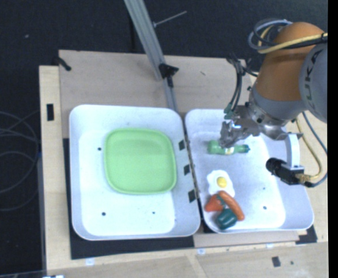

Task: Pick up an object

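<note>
One green toy half under hand

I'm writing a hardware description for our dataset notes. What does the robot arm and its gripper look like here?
The arm is grey with a broad orange band above the wrist. Looped grey and yellowish cables run over the top and down its side. The wrist narrows to a small dark metallic gripper. A black cylindrical part on a white bracket sits beside it.
</note>
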Action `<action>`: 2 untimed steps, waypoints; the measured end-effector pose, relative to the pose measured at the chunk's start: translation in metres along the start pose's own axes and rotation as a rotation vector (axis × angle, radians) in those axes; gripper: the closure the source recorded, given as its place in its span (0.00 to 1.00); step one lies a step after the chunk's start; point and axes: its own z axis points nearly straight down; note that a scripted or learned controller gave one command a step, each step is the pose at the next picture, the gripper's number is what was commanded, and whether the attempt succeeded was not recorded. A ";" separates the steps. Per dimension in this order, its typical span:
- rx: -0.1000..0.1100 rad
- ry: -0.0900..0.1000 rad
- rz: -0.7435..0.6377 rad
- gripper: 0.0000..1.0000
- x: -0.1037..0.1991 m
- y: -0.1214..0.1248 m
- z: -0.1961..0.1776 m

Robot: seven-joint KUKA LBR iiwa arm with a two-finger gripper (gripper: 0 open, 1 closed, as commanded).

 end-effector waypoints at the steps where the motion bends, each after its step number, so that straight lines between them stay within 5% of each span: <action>1: 0.001 0.000 -0.001 1.00 0.057 0.002 0.013; 2: 0.001 0.001 -0.002 1.00 0.113 0.000 0.017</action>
